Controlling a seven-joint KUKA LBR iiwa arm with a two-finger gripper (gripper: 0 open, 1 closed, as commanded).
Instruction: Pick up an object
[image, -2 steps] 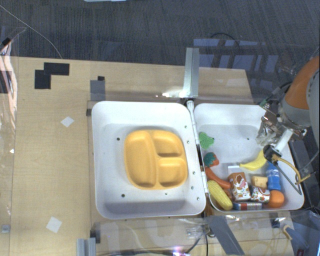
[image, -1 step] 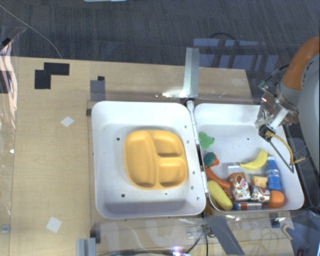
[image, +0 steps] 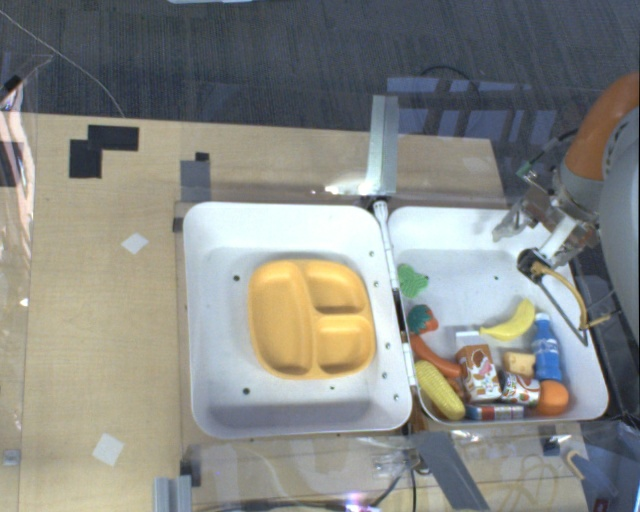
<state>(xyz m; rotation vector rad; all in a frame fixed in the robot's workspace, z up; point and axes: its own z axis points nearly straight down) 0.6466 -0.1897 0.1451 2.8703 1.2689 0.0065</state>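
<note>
Jaws (image: 545, 238) of unclear state above right bin (image: 450, 228); banana (image: 510, 322) well below, apart.

Two white bins (image: 200, 300), one yellow divided tray (image: 310, 318), one banana (image: 510, 322), one corn cob (image: 440, 390), one blue bottle (image: 546, 352).

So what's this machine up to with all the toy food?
A robot arm reaches in from the right, its claw hovering over the upper right corner of the right bin. Its job is to pick something up. The toys, including a banana, a corn cob and a blue bottle, lie piled in that bin's lower part. The left bin holds a yellow divided plate.
</note>
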